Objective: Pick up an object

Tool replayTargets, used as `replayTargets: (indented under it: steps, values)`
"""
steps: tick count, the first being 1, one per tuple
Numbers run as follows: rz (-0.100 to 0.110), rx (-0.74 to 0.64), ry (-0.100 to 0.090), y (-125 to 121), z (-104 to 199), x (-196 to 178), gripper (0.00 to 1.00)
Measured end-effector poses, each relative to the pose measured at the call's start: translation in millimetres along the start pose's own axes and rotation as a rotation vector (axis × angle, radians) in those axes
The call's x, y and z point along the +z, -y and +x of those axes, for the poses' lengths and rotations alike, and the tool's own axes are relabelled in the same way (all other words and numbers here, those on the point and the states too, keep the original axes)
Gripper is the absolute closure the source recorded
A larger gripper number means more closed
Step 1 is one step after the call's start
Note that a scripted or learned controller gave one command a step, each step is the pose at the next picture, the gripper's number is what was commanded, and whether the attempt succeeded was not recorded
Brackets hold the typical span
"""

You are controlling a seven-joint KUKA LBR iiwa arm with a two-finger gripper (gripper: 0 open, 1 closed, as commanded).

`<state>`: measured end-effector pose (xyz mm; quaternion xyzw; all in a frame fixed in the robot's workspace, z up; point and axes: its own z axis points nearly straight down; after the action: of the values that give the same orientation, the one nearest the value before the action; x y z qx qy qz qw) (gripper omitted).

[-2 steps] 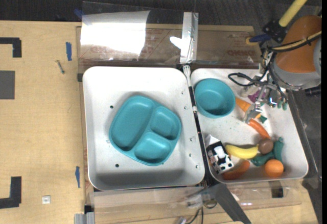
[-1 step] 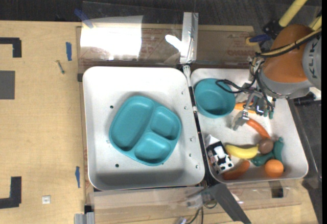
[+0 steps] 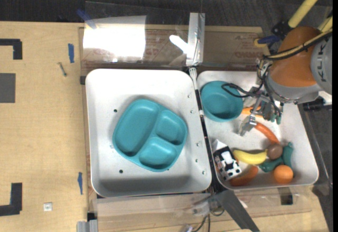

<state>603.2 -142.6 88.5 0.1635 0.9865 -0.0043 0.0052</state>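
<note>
Two white bins sit side by side on the bench. The left bin (image 3: 100, 93) holds a teal divided tray (image 3: 150, 134), lying flat near its middle. The right bin (image 3: 309, 162) is crowded: a teal bowl (image 3: 220, 101) sits in its far left corner, and along the near side lie a banana (image 3: 250, 157), a black-and-white toy (image 3: 226, 163) just left of the banana's end, a reddish piece (image 3: 246, 175) under the banana, a brown ball (image 3: 274, 151) touching a green piece (image 3: 280, 155), and an orange (image 3: 283, 174) at the near right. A carrot (image 3: 264, 131) lies tilted in the middle of that bin, between the bowl and the banana. The arm (image 3: 298, 67) comes in from the right, its orange band above the bin's far right part, and the gripper (image 3: 252, 120) hangs low over the bin just right of the bowl, its tip close to the carrot's upper end. The fingers are small and blurred against the cables, so whether they stand wide or narrow cannot be told, and nothing shows clearly between them; the carrot looks to be resting on the bin floor.
</note>
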Motion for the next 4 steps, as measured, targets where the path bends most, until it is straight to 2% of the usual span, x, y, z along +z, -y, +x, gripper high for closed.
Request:
replayTargets:
  steps: [1,2,3,4]
  values:
    - [-0.008,-0.015,-0.002,22.2,48.8,-0.6,0.0]
    - [-0.009,-0.017,0.012,20.9,44.5,-14.0,1.0]
    - [-0.009,-0.017,0.011,20.9,45.0,-13.3,0.0]
    - [-0.008,0.03,0.002,1.4,73.1,-1.6,0.0]
